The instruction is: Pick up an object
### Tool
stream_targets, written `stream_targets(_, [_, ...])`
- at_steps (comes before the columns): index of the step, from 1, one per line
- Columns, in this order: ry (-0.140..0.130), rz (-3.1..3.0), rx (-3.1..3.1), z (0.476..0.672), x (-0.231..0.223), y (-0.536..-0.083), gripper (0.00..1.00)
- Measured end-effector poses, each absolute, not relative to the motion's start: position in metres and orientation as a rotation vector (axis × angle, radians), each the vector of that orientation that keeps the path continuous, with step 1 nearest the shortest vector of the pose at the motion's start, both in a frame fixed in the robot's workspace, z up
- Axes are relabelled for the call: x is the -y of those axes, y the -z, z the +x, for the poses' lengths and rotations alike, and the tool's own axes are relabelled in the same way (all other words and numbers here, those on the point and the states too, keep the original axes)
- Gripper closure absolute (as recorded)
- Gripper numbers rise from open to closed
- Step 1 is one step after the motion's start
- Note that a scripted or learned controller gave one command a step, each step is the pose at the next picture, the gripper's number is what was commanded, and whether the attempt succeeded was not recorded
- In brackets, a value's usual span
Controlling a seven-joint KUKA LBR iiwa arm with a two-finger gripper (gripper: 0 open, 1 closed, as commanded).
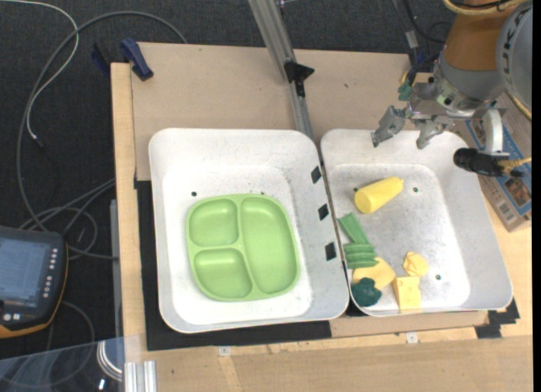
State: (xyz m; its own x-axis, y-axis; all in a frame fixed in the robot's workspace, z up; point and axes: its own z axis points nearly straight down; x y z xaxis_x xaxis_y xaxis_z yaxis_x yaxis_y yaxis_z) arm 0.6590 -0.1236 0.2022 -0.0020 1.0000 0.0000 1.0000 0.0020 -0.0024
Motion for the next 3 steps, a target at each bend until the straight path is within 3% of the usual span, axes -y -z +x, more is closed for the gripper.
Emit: stream_targets(3, [-0.003, -2.218, 2.223, 0.6590, 0.1235, -0.2022, 0.00])
